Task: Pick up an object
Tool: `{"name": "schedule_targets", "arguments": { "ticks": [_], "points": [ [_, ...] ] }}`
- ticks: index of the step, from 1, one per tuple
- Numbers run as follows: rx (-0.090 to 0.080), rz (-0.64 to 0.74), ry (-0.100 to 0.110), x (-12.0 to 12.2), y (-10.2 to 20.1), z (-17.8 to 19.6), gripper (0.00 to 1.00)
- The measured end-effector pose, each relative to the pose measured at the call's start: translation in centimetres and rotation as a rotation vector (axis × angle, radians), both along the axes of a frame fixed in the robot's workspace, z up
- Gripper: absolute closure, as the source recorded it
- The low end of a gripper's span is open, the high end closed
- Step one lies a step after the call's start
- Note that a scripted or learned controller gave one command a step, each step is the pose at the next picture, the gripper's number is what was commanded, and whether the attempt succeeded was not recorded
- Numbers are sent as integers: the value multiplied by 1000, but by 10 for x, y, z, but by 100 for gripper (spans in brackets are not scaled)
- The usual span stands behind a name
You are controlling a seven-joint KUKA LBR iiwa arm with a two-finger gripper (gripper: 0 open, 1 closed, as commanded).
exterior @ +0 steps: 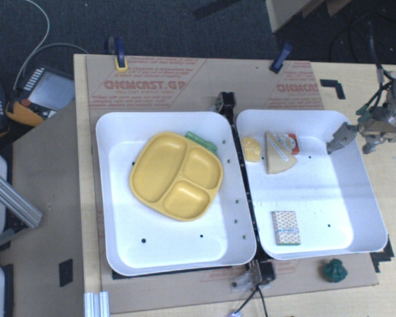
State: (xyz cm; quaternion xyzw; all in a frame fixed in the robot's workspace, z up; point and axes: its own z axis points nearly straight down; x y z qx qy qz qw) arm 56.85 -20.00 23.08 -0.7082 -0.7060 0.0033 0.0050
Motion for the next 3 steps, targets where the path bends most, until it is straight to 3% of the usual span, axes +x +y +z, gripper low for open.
{"name": "schedule_targets", "arguments": {
  "ticks": [1, 3],
  "points": [
    [-3, 3, -12, 3, 0, 7, 0],
    [0, 3, -4, -7, 9, -114, 0]
  ]
}}
